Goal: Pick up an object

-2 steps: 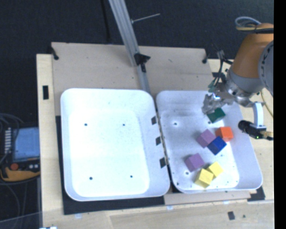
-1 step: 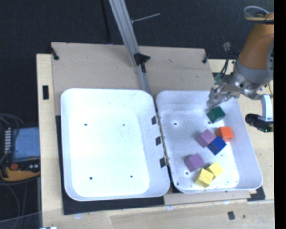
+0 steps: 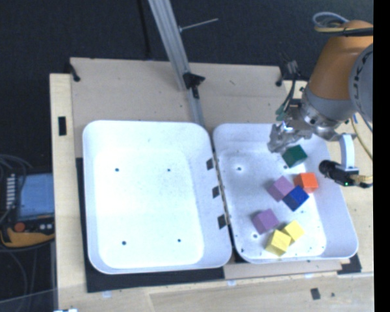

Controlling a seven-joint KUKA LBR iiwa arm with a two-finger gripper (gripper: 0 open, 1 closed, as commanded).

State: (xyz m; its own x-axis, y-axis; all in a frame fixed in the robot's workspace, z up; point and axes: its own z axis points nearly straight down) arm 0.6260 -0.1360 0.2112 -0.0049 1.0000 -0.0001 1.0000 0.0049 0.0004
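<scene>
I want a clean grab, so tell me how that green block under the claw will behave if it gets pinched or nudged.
The green block looks stiff and flat-faced, so it probably won't roll or flop. It seems small and likely light, so a nudge from the claw may slide it on the smooth white bin. It lies free of the other blocks.

The arm (image 3: 338, 70) is seen at the upper right of the frame, reaching in from the right edge and angled down toward the left. An orange band is wrapped around it above a grey wrist section. The gripper (image 3: 281, 138) is carried at the arm's lower left end and is pointed downward; its fingertips are placed right of the frame's centre.
</scene>
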